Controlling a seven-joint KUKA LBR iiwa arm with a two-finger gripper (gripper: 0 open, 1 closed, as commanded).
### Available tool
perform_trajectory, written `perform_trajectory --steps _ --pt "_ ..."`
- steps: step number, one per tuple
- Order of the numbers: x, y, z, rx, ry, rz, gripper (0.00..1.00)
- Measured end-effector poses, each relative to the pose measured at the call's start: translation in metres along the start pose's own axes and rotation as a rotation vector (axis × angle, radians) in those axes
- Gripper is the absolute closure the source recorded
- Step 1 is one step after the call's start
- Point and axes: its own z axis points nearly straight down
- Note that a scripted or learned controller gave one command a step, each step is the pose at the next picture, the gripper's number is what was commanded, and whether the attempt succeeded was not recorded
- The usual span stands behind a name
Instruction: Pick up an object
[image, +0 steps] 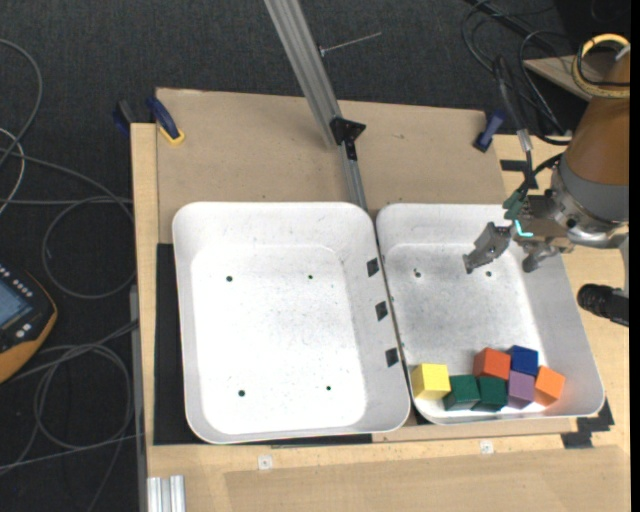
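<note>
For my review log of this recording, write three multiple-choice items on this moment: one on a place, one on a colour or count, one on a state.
1. Where do the blocks lie?
A. Near edge of the right bin
B. Middle of the left bin
C. On the wooden board

2. What colour is the block farthest left in the cluster?
A. Blue
B. Yellow
C. Purple

3. How does the gripper stand?
A. Closed on a green block
B. Pressed onto the cluster
C. Above the far part of the right bin, with nothing between its fingers

Key: 1 A, the cluster sits along the right bin's near rim. 2 B, the yellow block ends the row. 3 C, the gripper is far from the blocks.
</note>
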Motion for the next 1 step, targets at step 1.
perform_trajectory --steps 1 --pt "-0.0002 0.0007 -0.0019 -0.005 -0.001 0.0 0.0"
